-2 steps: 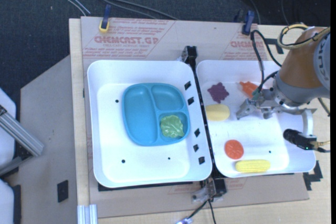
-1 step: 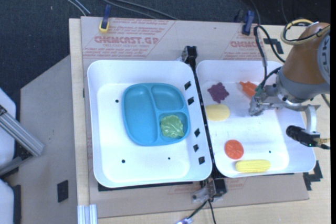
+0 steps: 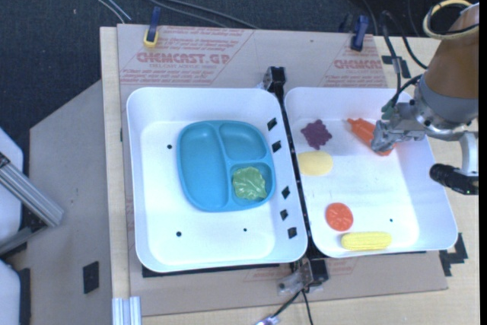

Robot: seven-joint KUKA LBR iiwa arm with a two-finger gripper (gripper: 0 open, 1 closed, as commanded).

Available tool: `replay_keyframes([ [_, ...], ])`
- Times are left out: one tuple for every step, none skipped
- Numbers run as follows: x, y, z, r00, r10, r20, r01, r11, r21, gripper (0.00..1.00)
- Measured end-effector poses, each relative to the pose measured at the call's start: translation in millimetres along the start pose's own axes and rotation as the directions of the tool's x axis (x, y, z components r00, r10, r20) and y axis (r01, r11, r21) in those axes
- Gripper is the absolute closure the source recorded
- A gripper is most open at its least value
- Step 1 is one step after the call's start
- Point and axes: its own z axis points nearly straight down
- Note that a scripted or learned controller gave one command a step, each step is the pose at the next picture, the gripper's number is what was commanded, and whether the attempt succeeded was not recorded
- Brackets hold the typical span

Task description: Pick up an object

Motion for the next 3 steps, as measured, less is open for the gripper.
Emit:
replay_keyframes([
  [-10.5, 0.8, -57.3, 1.000, 0.001, 0.001, -0.001, 1.000, -0.002, 1.00],
  [-10.8, 2.3, -111.7, 1.000, 0.000, 0.001, 0.000, 1.000, -0.002, 1.00],
  [40.7, -14.6, -101.7, 1.000, -0.004, -0.004, 0.004, 1.000, 0.007, 1.00],
])
